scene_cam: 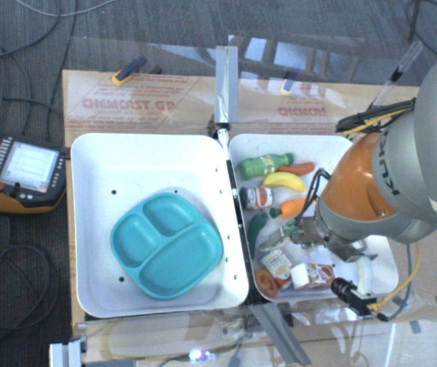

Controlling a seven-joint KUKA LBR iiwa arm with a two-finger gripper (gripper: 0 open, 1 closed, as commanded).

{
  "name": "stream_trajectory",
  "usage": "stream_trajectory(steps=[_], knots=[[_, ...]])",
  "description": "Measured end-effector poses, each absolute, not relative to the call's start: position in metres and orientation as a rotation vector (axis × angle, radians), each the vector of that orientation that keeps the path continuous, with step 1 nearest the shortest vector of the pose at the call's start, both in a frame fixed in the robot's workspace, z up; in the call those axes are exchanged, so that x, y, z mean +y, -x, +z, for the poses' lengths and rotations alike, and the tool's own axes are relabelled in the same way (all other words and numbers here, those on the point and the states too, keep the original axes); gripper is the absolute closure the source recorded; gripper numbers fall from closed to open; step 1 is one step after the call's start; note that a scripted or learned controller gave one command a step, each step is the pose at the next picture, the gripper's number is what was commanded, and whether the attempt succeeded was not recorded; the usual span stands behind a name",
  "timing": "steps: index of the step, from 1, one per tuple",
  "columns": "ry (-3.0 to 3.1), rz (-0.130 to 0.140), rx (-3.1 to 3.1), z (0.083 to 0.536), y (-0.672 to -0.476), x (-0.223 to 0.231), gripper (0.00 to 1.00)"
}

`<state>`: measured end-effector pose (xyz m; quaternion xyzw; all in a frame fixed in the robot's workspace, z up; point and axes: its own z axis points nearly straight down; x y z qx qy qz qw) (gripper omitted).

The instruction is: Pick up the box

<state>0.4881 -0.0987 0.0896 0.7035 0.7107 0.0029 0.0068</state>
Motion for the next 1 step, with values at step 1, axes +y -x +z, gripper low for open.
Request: stream_trajectory(steps=[1], knots=[[-1.989,-0.006,2.433,0.1372,-0.5409,-0.1320,0.00]])
